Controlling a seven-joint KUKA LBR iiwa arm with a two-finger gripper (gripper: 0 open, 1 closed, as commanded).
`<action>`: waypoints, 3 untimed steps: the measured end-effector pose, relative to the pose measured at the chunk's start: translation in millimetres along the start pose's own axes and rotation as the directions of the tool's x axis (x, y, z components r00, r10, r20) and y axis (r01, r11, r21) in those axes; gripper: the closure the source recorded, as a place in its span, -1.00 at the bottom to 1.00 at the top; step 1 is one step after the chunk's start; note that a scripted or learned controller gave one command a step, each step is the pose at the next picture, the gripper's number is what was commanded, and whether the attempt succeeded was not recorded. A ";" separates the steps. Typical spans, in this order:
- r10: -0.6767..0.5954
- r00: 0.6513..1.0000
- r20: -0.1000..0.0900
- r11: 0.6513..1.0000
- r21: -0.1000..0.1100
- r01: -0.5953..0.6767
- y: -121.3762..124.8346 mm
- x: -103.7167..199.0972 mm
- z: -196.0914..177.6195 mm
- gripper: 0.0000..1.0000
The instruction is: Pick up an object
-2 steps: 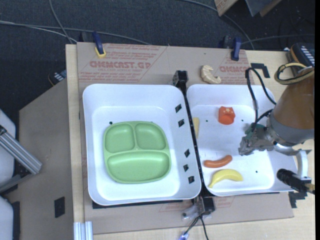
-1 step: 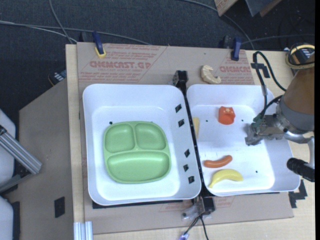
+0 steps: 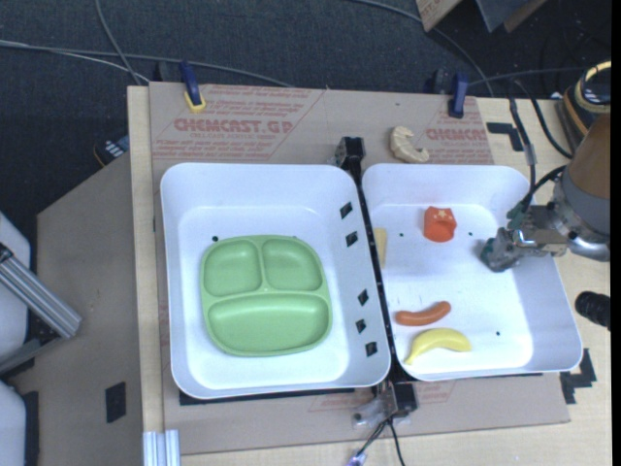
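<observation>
The arm enters from the right, and its gripper (image 3: pixel 500 251) sits low over the right-hand bin (image 3: pixel 543 343), close to that bin's right wall; whether it is released or clenched cannot be told at this angle, and nothing is visibly held. The likely candidates all lie in the same bin: a small red-orange block (image 3: pixel 440 223) toward the back, to the left of the gripper and apart from it, an orange sausage (image 3: pixel 423 313) nearer the front, and a yellow banana (image 3: pixel 437 343) just in front of the sausage, close to it. To do the pick well, the arm would probably best centre squarely over one item, turn so that it closes across the narrow width of the sausage or banana rather than along the length, and come straight down, avoiding the neighbouring piece. The block looks the easier target, being compact and standing alone. All three appear to be smooth, moulded plastic toys; the two long ones are rounded and curved and may roll or slip. The bins are glossy white with shallow sloped walls. The left bin (image 3: pixel 179 289) holds a pale green divided plate (image 3: pixel 265 294), matte, with three compartments.
</observation>
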State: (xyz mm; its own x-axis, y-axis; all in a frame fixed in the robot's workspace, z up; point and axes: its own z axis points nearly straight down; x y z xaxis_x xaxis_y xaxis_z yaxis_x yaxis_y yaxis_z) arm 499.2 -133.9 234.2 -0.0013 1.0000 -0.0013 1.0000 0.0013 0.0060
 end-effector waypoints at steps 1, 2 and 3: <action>-0.005 1.000 -0.003 1.000 0.005 0.005 27.6 48.1 11.9 1.00; -0.005 1.000 -0.003 1.000 0.004 0.005 56.1 94.6 21.7 1.00; -0.006 1.000 -0.004 1.000 0.003 0.006 86.1 152.1 19.8 1.00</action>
State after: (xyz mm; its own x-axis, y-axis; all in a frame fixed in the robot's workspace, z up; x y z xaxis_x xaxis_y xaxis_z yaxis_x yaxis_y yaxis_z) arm 585.3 18.3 214.7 -0.0076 1.0000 0.0024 1.0000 0.0076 0.0031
